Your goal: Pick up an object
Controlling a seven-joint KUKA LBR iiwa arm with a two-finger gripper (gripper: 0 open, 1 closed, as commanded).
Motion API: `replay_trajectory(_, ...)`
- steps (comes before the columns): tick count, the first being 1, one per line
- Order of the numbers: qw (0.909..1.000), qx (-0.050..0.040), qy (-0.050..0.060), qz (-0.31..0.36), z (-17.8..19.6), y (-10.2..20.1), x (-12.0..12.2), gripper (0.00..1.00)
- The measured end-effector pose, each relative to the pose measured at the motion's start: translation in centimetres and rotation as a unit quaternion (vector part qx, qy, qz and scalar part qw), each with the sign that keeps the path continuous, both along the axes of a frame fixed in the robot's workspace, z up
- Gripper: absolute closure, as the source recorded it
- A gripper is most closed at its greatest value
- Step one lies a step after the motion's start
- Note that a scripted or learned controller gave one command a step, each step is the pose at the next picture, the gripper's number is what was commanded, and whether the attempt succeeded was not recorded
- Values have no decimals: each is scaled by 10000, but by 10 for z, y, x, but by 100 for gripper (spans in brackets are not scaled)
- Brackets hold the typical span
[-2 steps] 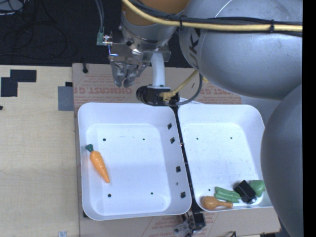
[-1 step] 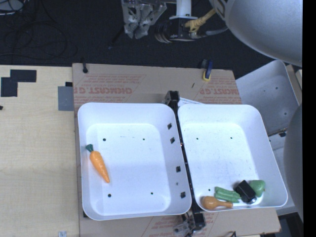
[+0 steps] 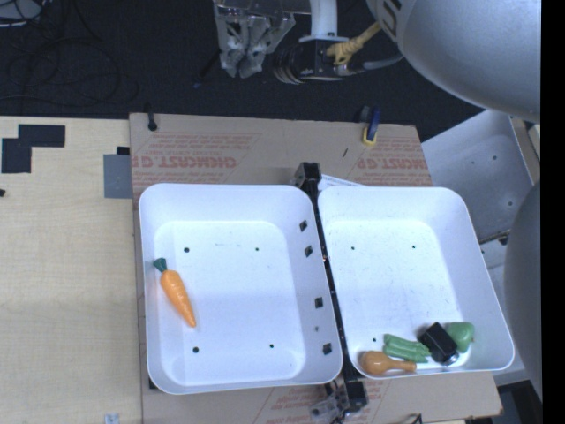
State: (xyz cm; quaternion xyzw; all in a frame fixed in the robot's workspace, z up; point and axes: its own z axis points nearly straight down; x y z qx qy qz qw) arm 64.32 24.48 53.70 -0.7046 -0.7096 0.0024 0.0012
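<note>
An orange toy carrot (image 3: 177,298) with a green top lies by the left wall of the left bin (image 3: 225,203). In the near right corner of the right bin (image 3: 393,203) several small things lie close together: a tan gourd-shaped toy (image 3: 385,363), a green pod (image 3: 406,348), a black block (image 3: 439,343) and a green piece (image 3: 460,332) behind it. My gripper (image 3: 251,51) hangs high over the dark area beyond the bins, above the far edge of the left bin and well away from every object. Nothing hangs from it.
Both bins stand on a brown cardboard sheet (image 3: 265,153) on a pale wooden bench (image 3: 62,263). A black divider clip strip (image 3: 320,272) runs between the bins. The large grey arm body (image 3: 468,34) takes up the upper right. Cables lie at the back left.
</note>
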Motion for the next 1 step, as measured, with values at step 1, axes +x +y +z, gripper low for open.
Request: replay_trajectory(1,10000,-30,75,-40,-149,-2,-1,100)
